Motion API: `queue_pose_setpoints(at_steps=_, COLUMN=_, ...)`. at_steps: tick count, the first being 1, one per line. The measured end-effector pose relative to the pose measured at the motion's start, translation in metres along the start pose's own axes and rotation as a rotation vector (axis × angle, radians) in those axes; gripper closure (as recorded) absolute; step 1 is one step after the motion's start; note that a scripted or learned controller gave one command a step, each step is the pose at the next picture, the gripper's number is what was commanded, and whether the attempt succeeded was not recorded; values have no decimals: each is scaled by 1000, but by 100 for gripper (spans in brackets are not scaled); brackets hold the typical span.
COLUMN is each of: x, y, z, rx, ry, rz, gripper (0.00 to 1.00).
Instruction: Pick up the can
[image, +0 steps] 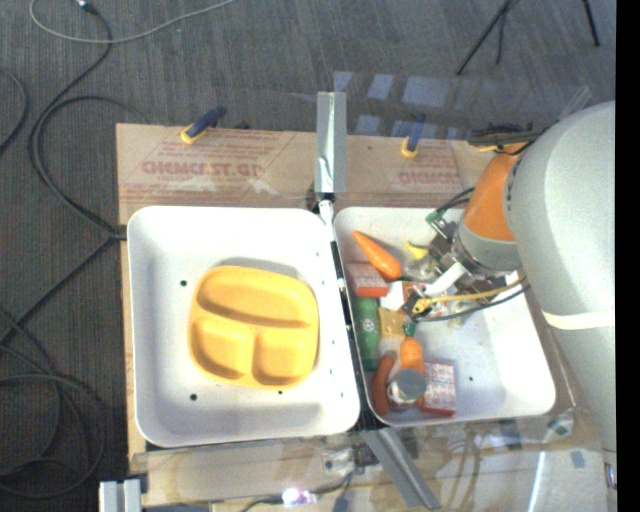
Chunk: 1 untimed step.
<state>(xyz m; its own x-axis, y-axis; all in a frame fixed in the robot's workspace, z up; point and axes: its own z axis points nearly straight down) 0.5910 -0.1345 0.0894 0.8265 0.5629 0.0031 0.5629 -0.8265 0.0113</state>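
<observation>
The can (406, 386) stands upright near the front left of the right bin (510, 390), its grey round top facing up. It is wedged between a red sausage (383, 373) and a pinkish packet (440, 386), with a small orange carrot (411, 353) just behind it. My gripper (428, 283) hangs over the middle of the right bin, farther back than the can and apart from it. Nothing shows between its fingers.
A long carrot (377, 254), a red box (368, 290) and a green packet (368, 326) lie along the right bin's left wall. The left bin (160, 250) holds a yellow divided plate (256, 323). The grey arm fills the right side.
</observation>
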Motion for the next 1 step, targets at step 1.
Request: queue_pose_setpoints(at_steps=1, x=-2, y=0, z=-9, rx=4, ry=-3, rz=2, gripper=100)
